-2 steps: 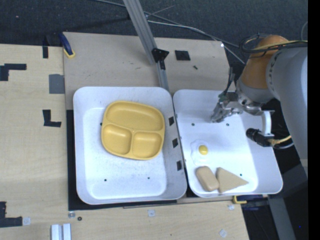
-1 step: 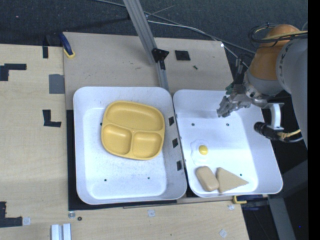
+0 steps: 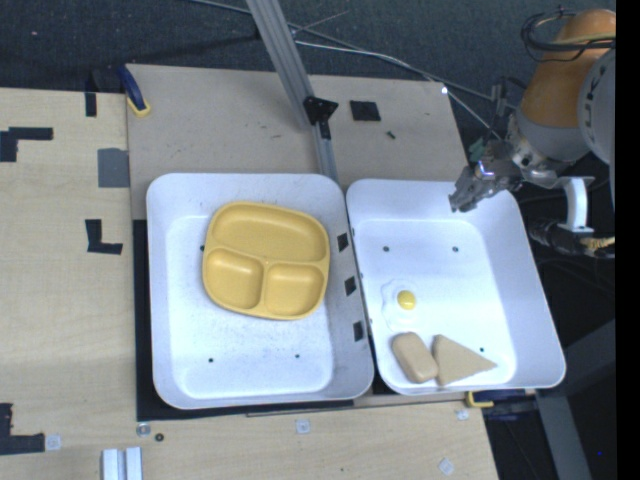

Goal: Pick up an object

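Nearest, at the front of the right bin (image 3: 520, 298), a rounded tan bread-like piece (image 3: 412, 357) and a tan wedge (image 3: 460, 360) are seen lying just beside each other, perhaps touching. A little farther back, a fried egg (image 3: 404, 299) with a yellow yolk is laid flat on the bin floor; its white is hard to make out against the white plastic. In the left bin (image 3: 170, 298), a yellow divided plate (image 3: 266, 260) is set toward the back. All these things are well apart from the jaws (image 3: 468, 197), which are found over the far right corner of the right bin, with nothing seen between them. Whether they are open or closed cannot be told, since they are small and dark. The arm (image 3: 565, 78) is cut off by the right edge and is angled down and leftward from above the tabletop (image 3: 220, 118).
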Controlling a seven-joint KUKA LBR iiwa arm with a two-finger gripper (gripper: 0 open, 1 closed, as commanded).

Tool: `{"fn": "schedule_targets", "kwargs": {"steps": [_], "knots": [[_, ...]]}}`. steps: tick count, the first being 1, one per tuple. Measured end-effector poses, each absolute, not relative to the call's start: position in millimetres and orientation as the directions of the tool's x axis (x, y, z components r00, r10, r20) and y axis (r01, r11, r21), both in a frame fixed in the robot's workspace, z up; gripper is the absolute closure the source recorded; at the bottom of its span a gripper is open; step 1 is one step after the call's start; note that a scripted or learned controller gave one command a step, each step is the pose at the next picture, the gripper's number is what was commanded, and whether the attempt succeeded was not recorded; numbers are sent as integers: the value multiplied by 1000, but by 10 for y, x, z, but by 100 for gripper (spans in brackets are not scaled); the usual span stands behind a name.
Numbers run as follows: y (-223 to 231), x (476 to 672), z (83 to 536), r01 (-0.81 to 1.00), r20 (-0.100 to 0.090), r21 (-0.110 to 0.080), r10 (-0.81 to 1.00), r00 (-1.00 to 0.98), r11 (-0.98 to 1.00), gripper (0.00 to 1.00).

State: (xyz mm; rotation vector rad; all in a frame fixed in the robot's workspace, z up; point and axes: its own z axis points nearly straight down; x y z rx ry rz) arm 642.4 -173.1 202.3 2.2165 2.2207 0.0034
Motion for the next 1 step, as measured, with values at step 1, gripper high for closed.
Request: {"fn": "schedule_targets", "kwargs": {"steps": [1], "knots": [[-1725,6431,2268,1000,0,2,1000,-2,2,100]]}}
